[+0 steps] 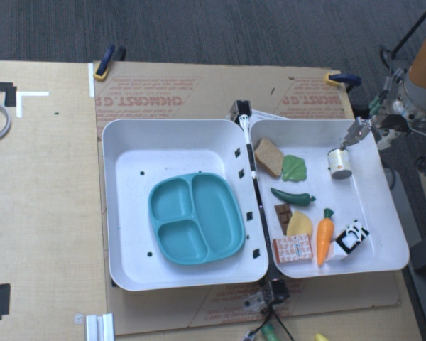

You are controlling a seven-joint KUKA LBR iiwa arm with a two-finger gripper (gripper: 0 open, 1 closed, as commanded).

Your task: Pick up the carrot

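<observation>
Because the arm (pixel 420 84) enters at the far right and the carrot (pixel 324 237) lies at the near end of the right bin (pixel 383 190), the step in hand is judged to be the approach, with the grasp not yet begun. The worktop (pixel 42 212) carries both bins; the left bin (pixel 128 155) holds a teal divided plate (pixel 197 218) and plays no part.

The hand (pixel 358 132) hangs over the far right corner of the right bin, just above a small white cylinder (pixel 339 163). Whether it is released or clenched cannot be told at this resolution; nothing is seen in its grip.

To do the approach well, carry the hand toward the near side of the bin, well apart from its present place, and centre it over the thick part of the carrot body. Turn the wrist so that closure runs across the carrot's short width. Crowding is the likely risk: a yellow piece (pixel 299 224) sits just left, a red-and-white packet (pixel 293 249) touches or nearly touches the tip, and a black-and-white block (pixel 351 238) sits just right. Descend vertically so that neighbours are not pushed.

The carrot is orange, tapered, with a small green top (pixel 329 212) pointing far and the narrow tip pointing near. It lies flat on the bin floor.
</observation>
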